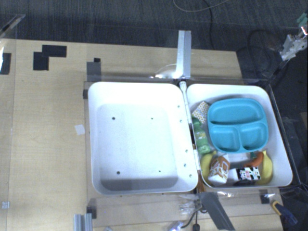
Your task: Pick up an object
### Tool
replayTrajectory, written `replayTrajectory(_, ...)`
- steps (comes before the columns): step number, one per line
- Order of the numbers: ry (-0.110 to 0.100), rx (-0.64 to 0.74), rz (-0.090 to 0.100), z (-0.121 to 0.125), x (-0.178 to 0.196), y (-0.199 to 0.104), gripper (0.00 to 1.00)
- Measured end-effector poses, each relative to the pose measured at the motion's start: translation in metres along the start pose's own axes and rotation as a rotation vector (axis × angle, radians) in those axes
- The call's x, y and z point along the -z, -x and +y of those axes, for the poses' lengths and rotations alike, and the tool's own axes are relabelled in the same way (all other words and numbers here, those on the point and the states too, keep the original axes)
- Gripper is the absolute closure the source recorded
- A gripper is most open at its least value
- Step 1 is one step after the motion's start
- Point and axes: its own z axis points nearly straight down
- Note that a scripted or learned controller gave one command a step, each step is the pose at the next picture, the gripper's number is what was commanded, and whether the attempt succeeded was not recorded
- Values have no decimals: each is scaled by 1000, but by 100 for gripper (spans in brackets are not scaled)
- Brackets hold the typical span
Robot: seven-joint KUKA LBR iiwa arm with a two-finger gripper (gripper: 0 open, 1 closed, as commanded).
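The right bin (279,129) holds a pile of objects. A blue divided tray (238,124) fills most of it. To its left lie a patterned packet (200,110) and a green item (200,139). Along the front lie a yellow fruit-like piece (207,165), a small brown-and-white carton (220,170), a black-and-white item (248,174), an orange piece (260,158) and another yellow piece (266,170). A pale grey part that looks like my gripper (292,44) sits at the far upper right, well outside and beyond both bins, with nothing seen in it.
The left bin (96,138) lies beside the right one, with a shared divider wall (188,129) between them. A grey upright post (184,54) stands behind the divider. Cables (211,6) run over the dark floor behind the bench.
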Motion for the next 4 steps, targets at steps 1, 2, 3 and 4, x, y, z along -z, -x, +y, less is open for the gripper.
replayTrajectory(1, -4, -462, 1, 0, -8, -5, 100)
replayTrajectory(2, 3, -454, -2, 2, 5, -7, 100)
replayTrajectory(3, -2, -368, 0, 1, 47, -9, 100)
replayTrajectory(4, -7, -516, 2, 6, -105, -54, 100)
